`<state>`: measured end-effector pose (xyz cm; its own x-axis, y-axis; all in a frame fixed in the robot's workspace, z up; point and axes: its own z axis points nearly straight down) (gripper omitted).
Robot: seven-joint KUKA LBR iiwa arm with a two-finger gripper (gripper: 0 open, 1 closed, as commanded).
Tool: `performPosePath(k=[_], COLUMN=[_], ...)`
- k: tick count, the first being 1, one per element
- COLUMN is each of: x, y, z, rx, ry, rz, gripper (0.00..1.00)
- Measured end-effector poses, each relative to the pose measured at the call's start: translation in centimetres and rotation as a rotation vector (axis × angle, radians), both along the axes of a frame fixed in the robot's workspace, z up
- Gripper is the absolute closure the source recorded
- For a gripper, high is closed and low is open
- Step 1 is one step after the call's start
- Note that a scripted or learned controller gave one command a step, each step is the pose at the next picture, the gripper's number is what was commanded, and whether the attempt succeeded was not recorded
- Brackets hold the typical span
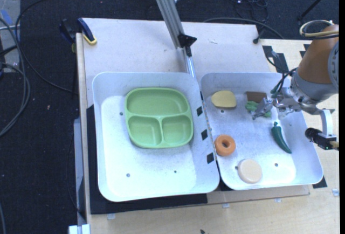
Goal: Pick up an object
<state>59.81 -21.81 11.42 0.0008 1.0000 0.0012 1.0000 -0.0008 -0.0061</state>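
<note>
Cream disc (250, 171) in front, claw (265, 109) by green toy (252, 105)

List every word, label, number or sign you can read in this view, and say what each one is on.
None: no readable text anywhere in the camera view.
The green divided tray in the left bin is unmarked.
The donut, green pepper and other items in the right bin carry no labels.
The arm shows no legible marking.

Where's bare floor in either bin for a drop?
Left bin: wide bare strip below the green divided plate. Right bin: small patch between the donut and green pepper. Crowded along its top: yellow piece, brown block, pincer.
</note>
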Motion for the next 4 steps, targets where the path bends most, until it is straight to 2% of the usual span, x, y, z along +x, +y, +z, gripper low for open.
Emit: performPosePath(k=[1, 2, 4], x=[0.0, 0.1, 1.0], y=[0.0, 0.0, 1.4], z=[-2.3, -1.0, 8.9], rx=[-0.002, -0.005, -0.004], ry=[-0.006, -0.01, -0.013], rz=[0.001, 0.002, 0.004], gripper=[0.0, 1.0, 1.0])
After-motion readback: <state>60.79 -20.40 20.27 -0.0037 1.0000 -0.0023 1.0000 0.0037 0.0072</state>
